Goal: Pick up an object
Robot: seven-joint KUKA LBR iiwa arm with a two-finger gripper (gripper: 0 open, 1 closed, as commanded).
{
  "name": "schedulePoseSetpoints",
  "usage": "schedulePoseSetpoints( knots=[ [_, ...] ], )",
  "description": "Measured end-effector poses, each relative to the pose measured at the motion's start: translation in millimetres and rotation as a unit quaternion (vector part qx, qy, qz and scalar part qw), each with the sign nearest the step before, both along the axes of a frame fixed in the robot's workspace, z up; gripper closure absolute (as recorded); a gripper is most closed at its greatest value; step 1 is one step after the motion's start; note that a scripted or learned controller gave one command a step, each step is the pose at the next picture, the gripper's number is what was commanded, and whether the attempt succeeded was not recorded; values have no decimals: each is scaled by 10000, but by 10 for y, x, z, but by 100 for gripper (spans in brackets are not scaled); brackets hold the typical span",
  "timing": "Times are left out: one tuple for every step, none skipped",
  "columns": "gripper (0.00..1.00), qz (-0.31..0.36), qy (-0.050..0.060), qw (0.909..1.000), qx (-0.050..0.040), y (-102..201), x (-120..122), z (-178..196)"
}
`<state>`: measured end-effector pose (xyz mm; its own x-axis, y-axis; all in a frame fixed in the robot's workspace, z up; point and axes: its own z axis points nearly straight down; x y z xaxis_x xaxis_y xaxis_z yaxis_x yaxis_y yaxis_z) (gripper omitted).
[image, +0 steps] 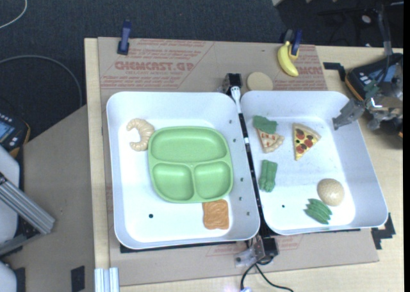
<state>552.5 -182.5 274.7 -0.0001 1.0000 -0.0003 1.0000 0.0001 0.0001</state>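
Note:
The right bin (359,175) holds two pizza slices (269,139) (304,140), a dark green leafy piece (264,123), a green pod (268,175), a beige round bun (330,191) and a bunch of green beans (318,210). The left bin (122,175) holds a croissant (139,134), a green divided plate (190,162) and an orange waffle piece (216,214). My gripper (343,118) hangs at the right bin's upper right corner, right of the pizza slices and apart from every item.
A banana (287,60) and a round beige disc (259,81) lie on the cardboard behind the bins. Blue clamps (124,38) hold the board's back edge. Cables and dark hardware (384,92) crowd the right side by the arm.

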Motion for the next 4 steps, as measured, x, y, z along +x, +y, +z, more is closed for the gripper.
schedulePoseSetpoints(
  knots=[
    [100, 5, -18, 10000, -8, -1, 7, 111],
    [100, 13, 50, 10000, 26, 439, -430, -463],
    [100, 26, 47, 10000, 27, 1076, -756, -930],
    [100, 34, -30, 10000, 9, 1592, -721, -380]
  ],
)
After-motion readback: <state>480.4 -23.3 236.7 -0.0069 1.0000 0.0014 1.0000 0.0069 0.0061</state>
